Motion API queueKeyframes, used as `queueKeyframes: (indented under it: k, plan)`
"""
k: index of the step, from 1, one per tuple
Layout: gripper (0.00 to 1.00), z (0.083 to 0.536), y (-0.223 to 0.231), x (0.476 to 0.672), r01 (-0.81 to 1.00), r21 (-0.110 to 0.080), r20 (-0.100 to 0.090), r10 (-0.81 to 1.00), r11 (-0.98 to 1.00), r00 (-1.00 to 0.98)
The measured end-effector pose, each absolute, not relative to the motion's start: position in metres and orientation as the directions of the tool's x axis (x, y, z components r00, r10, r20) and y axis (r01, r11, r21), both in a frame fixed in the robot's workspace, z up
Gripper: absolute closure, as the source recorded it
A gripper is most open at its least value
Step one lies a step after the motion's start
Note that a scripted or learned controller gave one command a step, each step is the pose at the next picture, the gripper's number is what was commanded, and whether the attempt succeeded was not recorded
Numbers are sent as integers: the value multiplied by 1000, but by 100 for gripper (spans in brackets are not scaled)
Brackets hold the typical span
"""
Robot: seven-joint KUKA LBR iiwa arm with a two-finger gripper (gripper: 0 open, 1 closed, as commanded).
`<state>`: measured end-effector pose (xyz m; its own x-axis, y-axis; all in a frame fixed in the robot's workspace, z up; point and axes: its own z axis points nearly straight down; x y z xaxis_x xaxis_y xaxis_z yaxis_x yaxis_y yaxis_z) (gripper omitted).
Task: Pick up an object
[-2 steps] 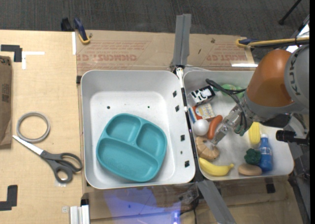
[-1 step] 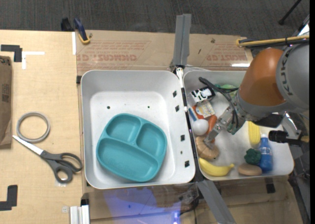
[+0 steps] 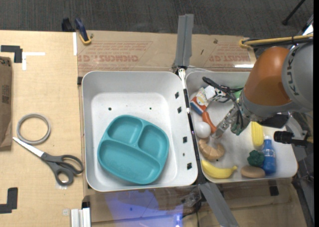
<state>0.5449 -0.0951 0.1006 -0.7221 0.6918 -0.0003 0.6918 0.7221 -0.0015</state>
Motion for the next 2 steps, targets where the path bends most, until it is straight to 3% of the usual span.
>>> queueKeyframes:
  k: [1,2]
  plan:
    - [100,255,-52,561,693,0,-3,693,721,-721]
    - [100,272,0,581,813,0,-3,813,582,-582]
